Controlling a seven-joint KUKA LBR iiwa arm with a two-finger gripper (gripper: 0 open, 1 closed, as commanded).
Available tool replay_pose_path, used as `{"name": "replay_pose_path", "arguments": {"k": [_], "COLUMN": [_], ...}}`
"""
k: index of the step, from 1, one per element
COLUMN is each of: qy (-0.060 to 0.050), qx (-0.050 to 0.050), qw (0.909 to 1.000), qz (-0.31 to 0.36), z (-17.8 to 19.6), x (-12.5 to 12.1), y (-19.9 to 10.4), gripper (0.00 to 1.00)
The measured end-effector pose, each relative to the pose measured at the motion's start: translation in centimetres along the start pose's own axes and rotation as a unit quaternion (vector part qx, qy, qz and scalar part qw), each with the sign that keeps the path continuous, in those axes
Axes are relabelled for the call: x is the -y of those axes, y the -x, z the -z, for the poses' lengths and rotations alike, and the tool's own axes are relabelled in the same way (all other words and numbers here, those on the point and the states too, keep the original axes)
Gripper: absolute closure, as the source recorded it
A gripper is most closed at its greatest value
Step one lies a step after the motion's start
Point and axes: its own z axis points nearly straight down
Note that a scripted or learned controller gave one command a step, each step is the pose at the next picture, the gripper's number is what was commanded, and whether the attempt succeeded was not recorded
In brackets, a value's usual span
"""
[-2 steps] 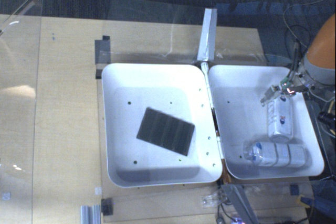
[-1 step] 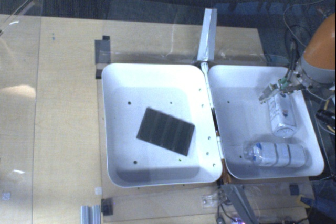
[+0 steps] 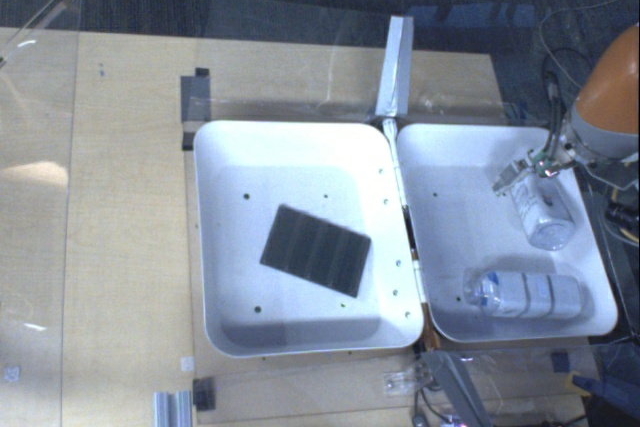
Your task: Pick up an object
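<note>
A dark flat pad (image 3: 316,250) lies in the left bin (image 3: 215,215), well apart from the gripper (image 3: 535,170). In the right bin (image 3: 440,215), an upright bottle (image 3: 545,215) sits just below the gripper; another bottle (image 3: 525,295) lies crosswise nearer the front. I cannot tell the gripper's state.

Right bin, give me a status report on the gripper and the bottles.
Gripper low in right bin, at upper end of one clear bottle. Grasp unconfirmed. Second bottle lying near front wall, apart. Dark flat pad in left bin, out of the way.
</note>
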Motion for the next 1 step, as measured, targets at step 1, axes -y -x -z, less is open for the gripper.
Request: {"name": "replay_pose_path", "arguments": {"k": [1], "qy": [-0.017], "qx": [-0.021], "qw": [0.9976], "qz": [0.064], "z": [-3.33], "x": [0.16], "y": [-1.00], "gripper": [0.00]}}
